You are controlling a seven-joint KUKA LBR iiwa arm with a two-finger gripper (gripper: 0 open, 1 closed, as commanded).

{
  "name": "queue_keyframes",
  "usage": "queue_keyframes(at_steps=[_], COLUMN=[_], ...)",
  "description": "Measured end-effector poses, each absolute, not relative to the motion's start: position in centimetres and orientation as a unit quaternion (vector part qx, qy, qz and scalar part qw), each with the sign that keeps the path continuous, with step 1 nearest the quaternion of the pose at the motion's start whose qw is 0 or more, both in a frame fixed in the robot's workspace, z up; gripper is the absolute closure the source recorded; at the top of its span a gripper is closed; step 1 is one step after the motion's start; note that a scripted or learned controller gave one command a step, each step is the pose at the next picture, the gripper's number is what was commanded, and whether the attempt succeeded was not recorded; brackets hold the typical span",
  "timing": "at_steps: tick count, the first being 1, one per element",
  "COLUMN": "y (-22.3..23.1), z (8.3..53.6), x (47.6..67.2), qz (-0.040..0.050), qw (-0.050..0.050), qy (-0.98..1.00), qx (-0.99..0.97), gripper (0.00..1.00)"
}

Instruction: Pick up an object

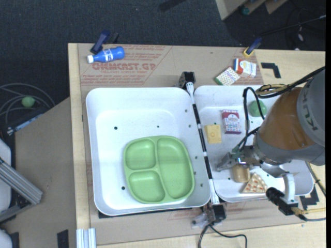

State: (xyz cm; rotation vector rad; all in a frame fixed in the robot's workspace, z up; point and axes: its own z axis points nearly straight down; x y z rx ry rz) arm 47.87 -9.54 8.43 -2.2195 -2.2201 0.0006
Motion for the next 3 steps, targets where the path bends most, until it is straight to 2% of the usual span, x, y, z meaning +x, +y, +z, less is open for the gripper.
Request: queue_keyframes(at_steps=[1,2,3], y=[-12.4,-12.4,-5.2], z=[8.4,9.4,18.5], x=[47.9,47.9,47.9], qz=[0.0003,0.0001,-0.0005], qw=[-0.001,-0.001,0.0], qy=[-0.707,-0.707,-0.708], qx=[-0.708,-0.707,-0.707], gripper=[0.0,1.0,1.0])
